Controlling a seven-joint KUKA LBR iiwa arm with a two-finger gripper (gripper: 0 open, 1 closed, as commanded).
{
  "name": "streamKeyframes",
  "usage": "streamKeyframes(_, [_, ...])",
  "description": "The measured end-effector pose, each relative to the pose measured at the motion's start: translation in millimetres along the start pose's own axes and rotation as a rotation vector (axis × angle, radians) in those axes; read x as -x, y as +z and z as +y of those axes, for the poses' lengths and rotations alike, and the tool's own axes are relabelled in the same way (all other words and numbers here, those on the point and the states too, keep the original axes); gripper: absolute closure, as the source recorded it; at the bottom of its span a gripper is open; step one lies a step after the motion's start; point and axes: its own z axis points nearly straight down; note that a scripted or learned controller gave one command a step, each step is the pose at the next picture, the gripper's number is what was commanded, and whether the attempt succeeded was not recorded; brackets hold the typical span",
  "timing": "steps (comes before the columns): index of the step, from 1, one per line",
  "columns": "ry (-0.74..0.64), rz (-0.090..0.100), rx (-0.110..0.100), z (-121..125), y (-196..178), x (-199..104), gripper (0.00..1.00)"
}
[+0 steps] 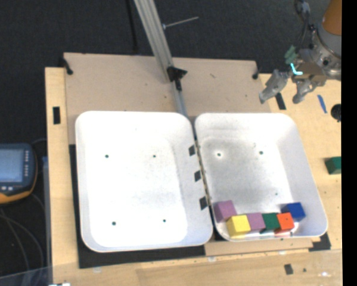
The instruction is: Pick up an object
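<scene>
Tan counter [124, 82] has a slanted metal pole [157, 37] clamped at its back edge. Off the left side sits a handheld pendant with a blue screen [8, 168], and there's a small green thing [334, 165] at far right.

You'll find no readable text, labels or numbers here; the handheld screen [8, 165] is too blurred.

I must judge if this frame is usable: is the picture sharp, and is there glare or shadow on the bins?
Camera view: soft overall, small blocks blurred at the edges; left bin nearly overexposed white; right bin shows a grey smudged floor rather than a cast shadow; gripper slightly blurred, open.
</scene>
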Motion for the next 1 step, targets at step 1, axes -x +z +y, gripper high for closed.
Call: streamKeyframes(1, [-0.001, 0.000, 0.000, 0.0, 0.0, 0.1, 0.00])
